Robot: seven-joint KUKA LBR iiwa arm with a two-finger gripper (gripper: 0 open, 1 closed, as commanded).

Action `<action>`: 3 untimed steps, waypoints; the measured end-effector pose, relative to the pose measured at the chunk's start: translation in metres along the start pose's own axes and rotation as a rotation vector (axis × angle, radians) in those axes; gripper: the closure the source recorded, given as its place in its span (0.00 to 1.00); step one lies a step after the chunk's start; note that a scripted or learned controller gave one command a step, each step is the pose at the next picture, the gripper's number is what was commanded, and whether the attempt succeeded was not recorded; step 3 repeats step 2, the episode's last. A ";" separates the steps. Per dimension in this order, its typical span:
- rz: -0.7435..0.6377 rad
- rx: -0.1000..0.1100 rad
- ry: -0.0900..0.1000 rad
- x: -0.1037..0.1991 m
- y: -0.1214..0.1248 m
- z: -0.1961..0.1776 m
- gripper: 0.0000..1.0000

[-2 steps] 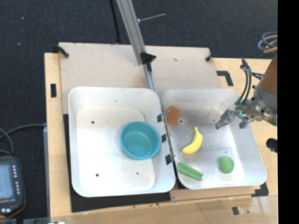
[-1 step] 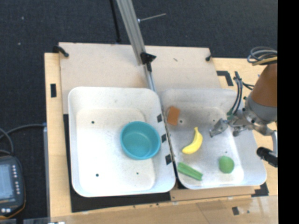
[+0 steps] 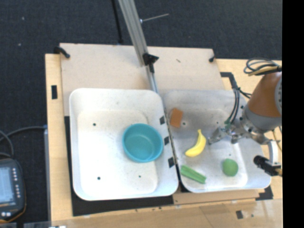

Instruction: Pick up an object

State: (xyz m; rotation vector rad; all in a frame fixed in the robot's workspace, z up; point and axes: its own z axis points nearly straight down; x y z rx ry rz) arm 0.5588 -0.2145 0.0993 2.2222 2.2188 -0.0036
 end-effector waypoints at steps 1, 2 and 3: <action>0.003 -0.006 0.000 -0.001 0.002 -0.013 1.00; -0.005 -0.009 0.000 -0.003 0.010 -0.076 1.00; -0.005 -0.009 0.000 -0.003 0.010 -0.076 1.00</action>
